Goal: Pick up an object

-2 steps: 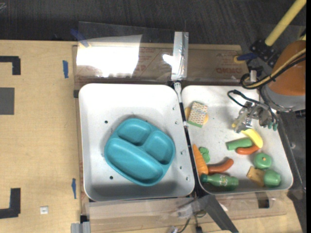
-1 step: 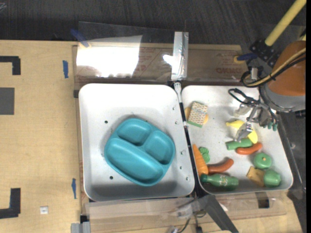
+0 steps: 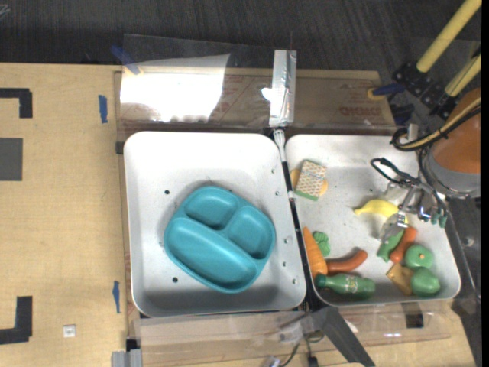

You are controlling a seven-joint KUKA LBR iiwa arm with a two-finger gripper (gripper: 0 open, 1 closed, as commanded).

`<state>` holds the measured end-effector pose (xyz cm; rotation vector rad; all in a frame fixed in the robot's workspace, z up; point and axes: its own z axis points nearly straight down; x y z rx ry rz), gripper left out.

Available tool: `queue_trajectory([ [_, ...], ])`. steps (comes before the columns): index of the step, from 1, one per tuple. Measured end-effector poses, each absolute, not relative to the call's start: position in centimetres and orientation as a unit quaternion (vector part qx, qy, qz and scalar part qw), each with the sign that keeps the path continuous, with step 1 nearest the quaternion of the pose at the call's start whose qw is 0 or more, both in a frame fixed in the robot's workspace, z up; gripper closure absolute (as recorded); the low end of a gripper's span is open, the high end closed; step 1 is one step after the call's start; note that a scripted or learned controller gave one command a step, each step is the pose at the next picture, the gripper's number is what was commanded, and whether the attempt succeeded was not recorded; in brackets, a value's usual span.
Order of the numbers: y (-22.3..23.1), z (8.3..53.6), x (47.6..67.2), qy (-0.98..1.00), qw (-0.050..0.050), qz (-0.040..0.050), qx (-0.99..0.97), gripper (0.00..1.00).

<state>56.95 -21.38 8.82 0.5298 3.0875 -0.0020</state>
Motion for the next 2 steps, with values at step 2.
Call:
queue_trajectory([
  [2,-14.6,9.0,48.3,0.992,0.007,-0.0008,0.129,0.00],
])
